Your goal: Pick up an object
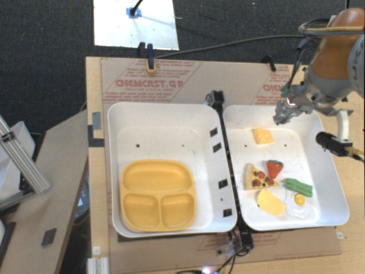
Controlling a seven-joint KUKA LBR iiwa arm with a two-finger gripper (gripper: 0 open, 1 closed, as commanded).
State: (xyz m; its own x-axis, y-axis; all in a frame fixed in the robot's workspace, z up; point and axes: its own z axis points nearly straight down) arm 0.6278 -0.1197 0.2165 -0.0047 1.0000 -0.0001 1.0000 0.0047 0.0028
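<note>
The right bin (325, 170) holds several toy foods: a yellow cheese block (263, 136), a pizza slice (256, 177), a red strawberry (275, 168), a green bean pod (298, 186), a yellow lemon-like piece (270, 202) and a fried egg (298, 202). My gripper (283, 115) hangs over the bin's far edge, just above and to the right of the cheese block, apart from it. Nothing shows between its fingers.
The left bin (165, 119) holds a yellow divided tray (159, 195) in its near half. A black divider strip (223, 164) runs between the two bins. A blue clamp (150, 57) sits on the cardboard at the back.
</note>
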